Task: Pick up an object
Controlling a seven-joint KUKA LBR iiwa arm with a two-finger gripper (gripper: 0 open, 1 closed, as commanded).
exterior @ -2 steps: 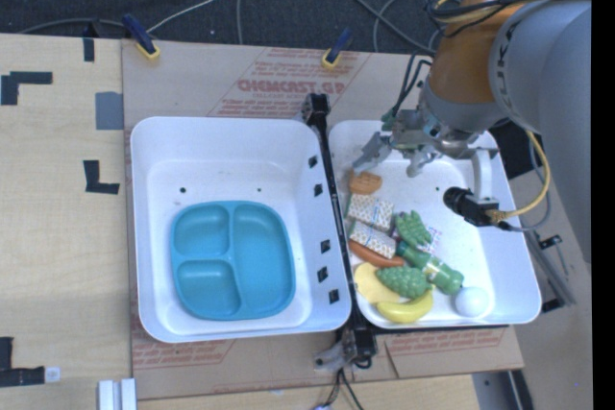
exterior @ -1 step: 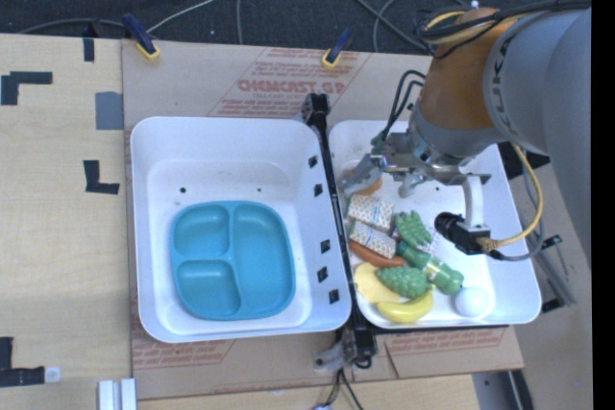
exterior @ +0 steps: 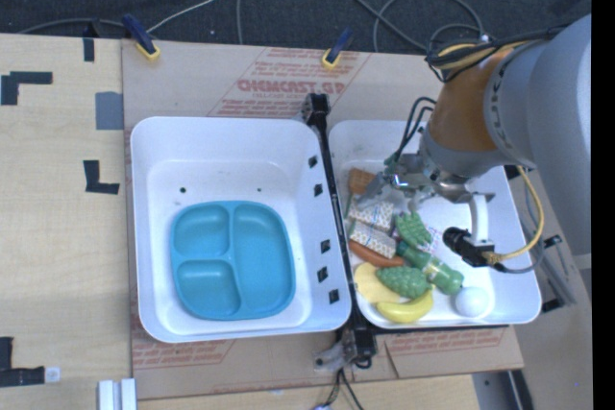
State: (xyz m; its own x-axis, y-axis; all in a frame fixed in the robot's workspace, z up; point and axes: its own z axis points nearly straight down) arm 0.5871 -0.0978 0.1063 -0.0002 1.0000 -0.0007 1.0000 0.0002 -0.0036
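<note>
— Where was the gripper (exterior: 404, 176) when you checked the feed?

— I saw it low over the right bin (exterior: 509, 307), hanging above the near-left heap of toy food. Whether its fingers were apart or closed I could not tell; the wrist and cabling covered them, and I saw nothing held between them.

— What lay under it?

— Just below and left of it, a speckled cracker (exterior: 370, 218). Just below, a knobbly green pickle (exterior: 415, 233). Further toward me, a banana (exterior: 404, 307), with a white egg (exterior: 471, 301) to its right. An orange piece (exterior: 361, 180) sat just left of the gripper, against the divider. The left bin (exterior: 154, 149), well off to the left, carried a blue tray (exterior: 233, 259).

— Which would you have gone for?

— The pickle, I judged. It looked light, stiff plastic, and bumpy enough to give the pads some bite. I would have closed across its narrow middle. The cracker seemed too flat to get under; the egg looked smooth and round, likely to squirt out. The crowding worried me: neighbours touched it on both sides.
</note>
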